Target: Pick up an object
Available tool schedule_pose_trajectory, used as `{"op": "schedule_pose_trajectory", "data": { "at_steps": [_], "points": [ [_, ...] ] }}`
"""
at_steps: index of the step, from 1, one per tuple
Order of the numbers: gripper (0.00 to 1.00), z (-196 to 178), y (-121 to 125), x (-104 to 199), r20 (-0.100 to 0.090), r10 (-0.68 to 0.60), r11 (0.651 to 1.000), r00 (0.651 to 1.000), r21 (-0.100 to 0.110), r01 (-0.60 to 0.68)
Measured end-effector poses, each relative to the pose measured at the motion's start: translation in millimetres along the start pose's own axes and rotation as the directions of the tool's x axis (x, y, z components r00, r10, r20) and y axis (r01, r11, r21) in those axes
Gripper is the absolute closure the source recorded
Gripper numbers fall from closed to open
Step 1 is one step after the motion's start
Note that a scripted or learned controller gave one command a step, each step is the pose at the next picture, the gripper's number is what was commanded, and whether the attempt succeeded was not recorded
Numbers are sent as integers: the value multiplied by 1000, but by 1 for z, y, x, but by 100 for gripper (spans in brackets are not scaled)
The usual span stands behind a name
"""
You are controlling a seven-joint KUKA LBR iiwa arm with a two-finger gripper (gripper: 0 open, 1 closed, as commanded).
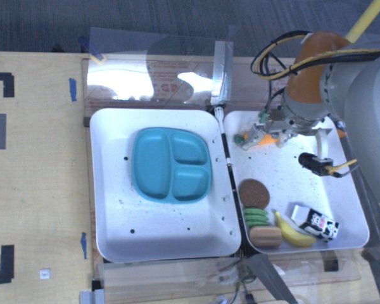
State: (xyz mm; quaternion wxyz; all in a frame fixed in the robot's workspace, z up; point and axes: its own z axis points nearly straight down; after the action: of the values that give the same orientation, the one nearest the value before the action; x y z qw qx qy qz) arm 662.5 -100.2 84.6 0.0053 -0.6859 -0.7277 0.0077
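Orange toy carrot (268,140) with a green top lies near the back-left corner of the right bin (342,189), green end toward the divider. It looks like the target. The gripper (269,130) sits right over it, touching or just above, can't tell which, and whether the pincer is open or closed can't be told from this angle either, so no claim of a hold. Judged step: at the grasp point on the carrot, lift not yet done. The next move calls for a firm close across the carrot's narrow body, then a straight rise clear of the bin wall; the carrot is close to the divider, so a slip or a nudge against the wall is the risk. Well apart, along the front of the same bin: a brown disc (254,193), a green piece (256,216), a tan bun (265,235), a banana (294,233) and a white-and-black carton (316,222), clustered. The left bin (114,220) holds a teal divided plate (171,164).
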Motion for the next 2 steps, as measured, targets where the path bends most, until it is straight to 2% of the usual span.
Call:
{"op": "schedule_pose_trajectory", "data": {
  "at_steps": [1,2],
  "points": [
    [0,0,-1,3,-5,78,997,997,5,-78],
    [0,1,-1,-8,-19,198,980,980,21,-197]
  ]
}}
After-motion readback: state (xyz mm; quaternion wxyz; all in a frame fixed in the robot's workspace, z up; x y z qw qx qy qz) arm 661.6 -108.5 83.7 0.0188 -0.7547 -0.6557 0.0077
